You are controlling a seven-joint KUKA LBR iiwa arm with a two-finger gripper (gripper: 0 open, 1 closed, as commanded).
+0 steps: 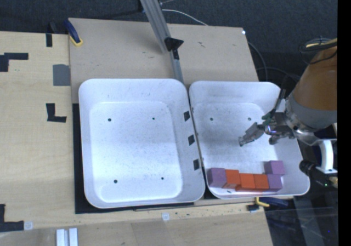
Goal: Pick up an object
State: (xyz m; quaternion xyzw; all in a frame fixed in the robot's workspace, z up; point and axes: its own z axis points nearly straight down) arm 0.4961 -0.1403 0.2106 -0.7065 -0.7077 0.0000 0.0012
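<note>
Gripper (pixel 248 138) above the blocks, lower right of frame.
Whether its fingers are open is unclear; the purple and orange blocks (pixel 247 179) lie below it, apart.

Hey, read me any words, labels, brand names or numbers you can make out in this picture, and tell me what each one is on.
None: nothing readable on the left bin, the right bin, the blocks, the arm or its gripper.
The black marks on the bench are tape, not letters.
</note>
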